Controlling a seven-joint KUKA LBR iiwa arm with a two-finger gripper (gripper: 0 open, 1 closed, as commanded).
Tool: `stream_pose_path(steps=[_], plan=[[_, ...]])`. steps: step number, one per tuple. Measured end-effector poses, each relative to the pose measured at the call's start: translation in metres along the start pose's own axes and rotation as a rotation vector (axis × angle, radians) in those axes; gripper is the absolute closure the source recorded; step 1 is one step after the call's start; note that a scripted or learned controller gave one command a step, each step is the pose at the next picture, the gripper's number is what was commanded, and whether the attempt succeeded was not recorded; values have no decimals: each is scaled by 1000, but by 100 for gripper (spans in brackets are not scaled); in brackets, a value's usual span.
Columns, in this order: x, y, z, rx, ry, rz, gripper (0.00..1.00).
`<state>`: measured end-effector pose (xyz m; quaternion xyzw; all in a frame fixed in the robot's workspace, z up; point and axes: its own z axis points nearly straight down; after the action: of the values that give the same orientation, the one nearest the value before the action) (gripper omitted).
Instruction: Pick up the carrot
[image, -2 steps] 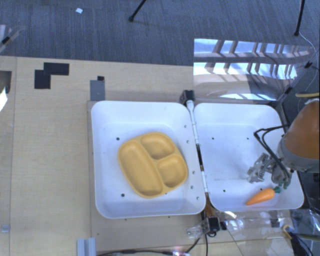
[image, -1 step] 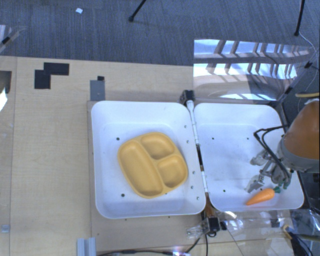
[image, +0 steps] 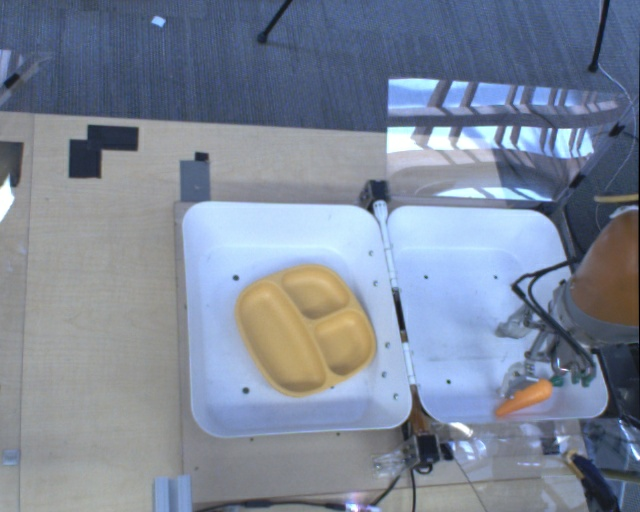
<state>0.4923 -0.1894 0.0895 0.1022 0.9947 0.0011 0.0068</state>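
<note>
Arm (image: 608, 285) reaches in from right, wrist bent down over right bin (image: 470, 250), near its front right corner. Gripper (image: 535, 372) low, right above carrot (image: 524, 398); can't tell its jaw state. Carrot lies near bin's front edge. Yellow divided tray (image: 303, 327) in left bin (image: 215, 300).

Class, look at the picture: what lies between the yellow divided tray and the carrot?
In the camera view, between the yellow divided tray and the carrot lie the two bins' adjoining rims, then bare white floor of the right bin.
</note>
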Motion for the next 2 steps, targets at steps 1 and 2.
stream_pose_path(steps=[1,2], plan=[[-3,7,-1,-12,-11,-416,0],[-12,-6,-1,-8,-11,-285,0]])
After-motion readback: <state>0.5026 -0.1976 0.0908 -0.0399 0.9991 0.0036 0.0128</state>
